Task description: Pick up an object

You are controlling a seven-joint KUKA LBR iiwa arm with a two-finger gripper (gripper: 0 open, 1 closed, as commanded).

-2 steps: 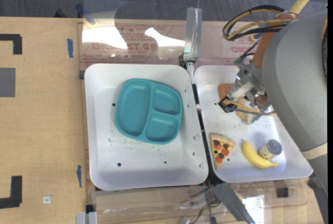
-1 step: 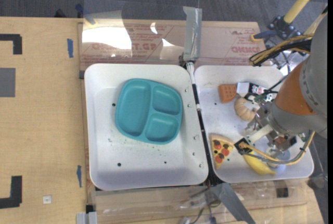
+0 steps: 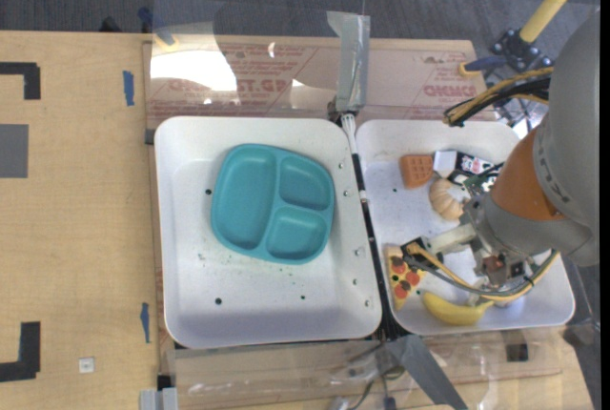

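The right bin (image 3: 381, 208) holds several small objects. An orange waffle-like square (image 3: 416, 171) lies near its back left, with a beige shell-shaped pastry (image 3: 444, 198) just right of it. A yellow banana (image 3: 452, 308) rests along the front wall. Beside the banana, a pizza-like slice with red and dark dots (image 3: 403, 277) lies by the left wall. A black and white packet (image 3: 464, 163) sits at the back, partly under the arm. My gripper (image 3: 493, 272) hangs low over the bin's front middle, just above and right of the banana, with the grey wrist covering it.
The left bin (image 3: 181, 236) carries a teal divided plate (image 3: 272, 203). A cardboard wall (image 3: 286, 79) and a clear upright divider (image 3: 351, 65) stand behind the bins. Yellow and black cables (image 3: 496, 93) loop off the arm. A wooden bench (image 3: 71, 208) lies to the left.
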